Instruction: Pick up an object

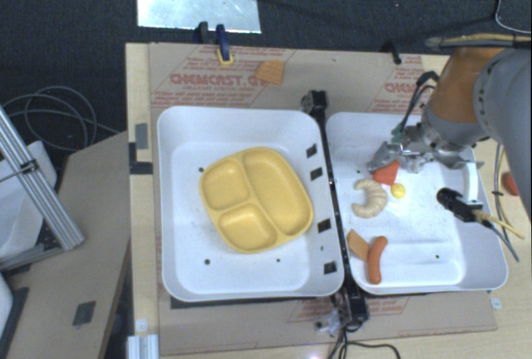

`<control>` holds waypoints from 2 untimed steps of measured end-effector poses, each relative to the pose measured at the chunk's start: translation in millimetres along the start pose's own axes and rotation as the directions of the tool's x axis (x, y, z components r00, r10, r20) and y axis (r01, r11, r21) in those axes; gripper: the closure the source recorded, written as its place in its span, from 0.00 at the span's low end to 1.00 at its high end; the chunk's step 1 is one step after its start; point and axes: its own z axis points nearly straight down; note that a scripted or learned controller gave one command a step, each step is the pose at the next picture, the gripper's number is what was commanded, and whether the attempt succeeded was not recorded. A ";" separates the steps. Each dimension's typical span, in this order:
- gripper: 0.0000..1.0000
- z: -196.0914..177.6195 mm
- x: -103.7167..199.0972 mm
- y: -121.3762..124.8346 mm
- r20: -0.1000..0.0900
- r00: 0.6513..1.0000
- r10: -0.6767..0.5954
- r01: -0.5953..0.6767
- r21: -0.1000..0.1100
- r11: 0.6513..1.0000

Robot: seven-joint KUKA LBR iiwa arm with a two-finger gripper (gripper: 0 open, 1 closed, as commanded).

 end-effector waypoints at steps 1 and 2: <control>1.00 -11.4 0.2 2.8 0.001 1.000 -0.002 0.002 -0.006 1.000; 1.00 -138.5 62.3 -13.7 -0.001 1.000 -0.009 0.009 -0.012 1.000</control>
